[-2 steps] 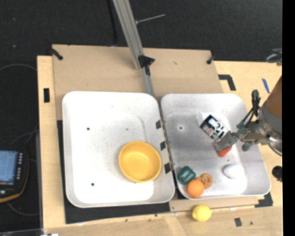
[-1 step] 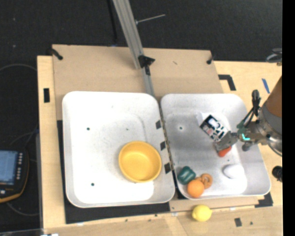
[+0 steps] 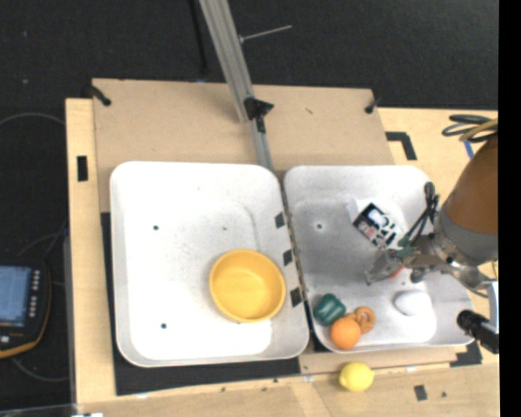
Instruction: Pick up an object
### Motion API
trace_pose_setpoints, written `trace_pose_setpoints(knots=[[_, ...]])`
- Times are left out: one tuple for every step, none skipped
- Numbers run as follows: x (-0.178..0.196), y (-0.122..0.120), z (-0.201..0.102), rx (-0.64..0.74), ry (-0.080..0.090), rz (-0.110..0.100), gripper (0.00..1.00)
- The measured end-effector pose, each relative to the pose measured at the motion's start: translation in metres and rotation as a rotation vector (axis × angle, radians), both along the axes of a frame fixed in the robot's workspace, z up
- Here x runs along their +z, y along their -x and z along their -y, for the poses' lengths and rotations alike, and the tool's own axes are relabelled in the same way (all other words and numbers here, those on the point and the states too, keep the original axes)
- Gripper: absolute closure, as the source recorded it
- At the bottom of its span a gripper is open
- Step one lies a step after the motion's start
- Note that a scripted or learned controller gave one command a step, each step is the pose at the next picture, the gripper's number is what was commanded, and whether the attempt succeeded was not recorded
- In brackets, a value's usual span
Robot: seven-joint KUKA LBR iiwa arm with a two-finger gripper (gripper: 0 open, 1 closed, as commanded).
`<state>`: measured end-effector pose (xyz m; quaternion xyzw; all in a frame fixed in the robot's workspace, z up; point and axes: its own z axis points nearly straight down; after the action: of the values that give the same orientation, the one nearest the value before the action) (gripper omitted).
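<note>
From my station I see the gripper (image 3: 384,270) low over the right bin (image 3: 330,189), arm reaching in from the right; I cannot tell how it is set. Near it lie a white object (image 3: 409,302) just to its right and a black-and-white item (image 3: 375,222) above it. Along that bin's front edge sit a green piece (image 3: 328,307) and 2 orange fruits (image 3: 346,332), touching. A yellow bowl (image 3: 247,285) rests in the left bin (image 3: 156,198). A lemon (image 3: 356,376) lies on the bench, outside the bins.
</note>
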<state>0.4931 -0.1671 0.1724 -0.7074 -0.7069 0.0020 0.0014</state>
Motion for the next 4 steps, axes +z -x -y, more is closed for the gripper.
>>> trace_pose_setpoints(knots=[[-0.062, 0.002, -0.005, 0.000, -0.001, -0.001, 0.00], [-0.072, 0.002, -0.003, -0.002, 0.001, 0.003, 0.00], [-0.061, 0.000, -0.003, -0.006, 0.000, 0.009, 1.00], [0.001, 0.002, -0.006, 0.005, 0.001, 0.013, 1.00]])
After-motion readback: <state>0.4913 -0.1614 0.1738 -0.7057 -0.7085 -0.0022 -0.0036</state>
